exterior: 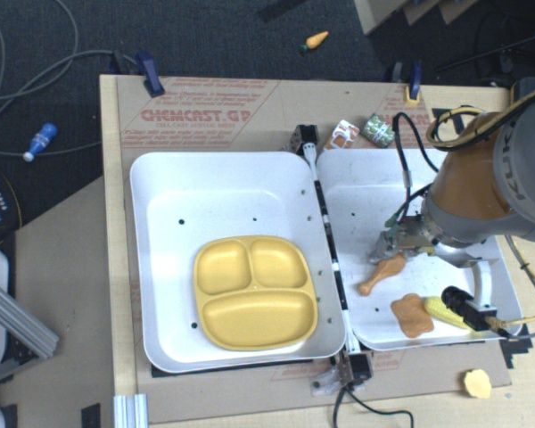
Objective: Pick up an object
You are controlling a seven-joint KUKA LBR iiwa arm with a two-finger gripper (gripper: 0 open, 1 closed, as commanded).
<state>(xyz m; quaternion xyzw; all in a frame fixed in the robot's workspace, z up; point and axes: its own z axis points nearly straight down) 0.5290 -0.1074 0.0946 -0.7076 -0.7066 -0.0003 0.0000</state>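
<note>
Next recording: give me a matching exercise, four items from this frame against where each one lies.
Items:
1. yellow divided tray
2. drumstick-shaped toy
3. blue bottle
4. small orange piece

Places:
A. on the dark floor, beyond the bench's far edge
B. in the left bin
C. on the dark floor, left of the bench
D. in the right bin, just under the gripper

Pairs: 1-B, 2-D, 3-C, 4-A
</note>
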